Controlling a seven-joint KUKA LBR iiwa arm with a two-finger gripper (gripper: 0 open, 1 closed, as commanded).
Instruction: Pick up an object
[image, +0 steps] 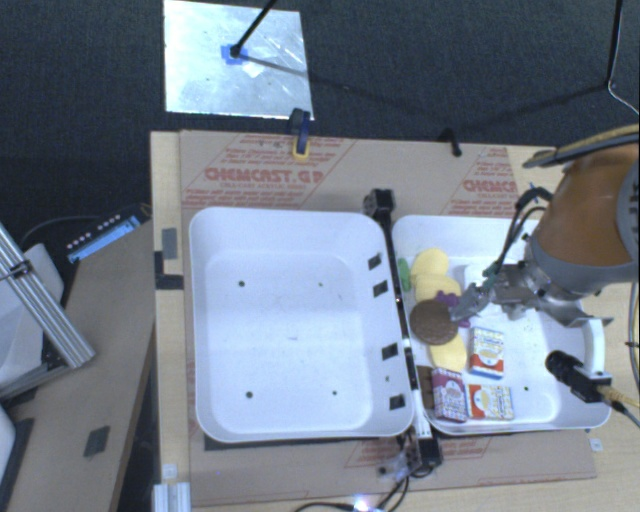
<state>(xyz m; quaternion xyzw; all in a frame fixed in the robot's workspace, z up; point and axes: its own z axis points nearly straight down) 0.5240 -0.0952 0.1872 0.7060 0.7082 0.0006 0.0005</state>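
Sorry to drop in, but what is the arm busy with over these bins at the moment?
The arm is reaching into the right bin, its gripper low over a brown disc among yellow pieces and small cartons. Nothing is visibly lifted yet. The left bin sits alongside.

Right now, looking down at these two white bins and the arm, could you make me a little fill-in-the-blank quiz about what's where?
1. All the objects lie in the bin on the view's ____ side.
2. The round brown disc lies just to the view's ____ of the gripper.
3. The arm's band above the wrist is ____ in colour.
4. The two small cartons are mostly red and ____.

Missing words: right; left; orange; white
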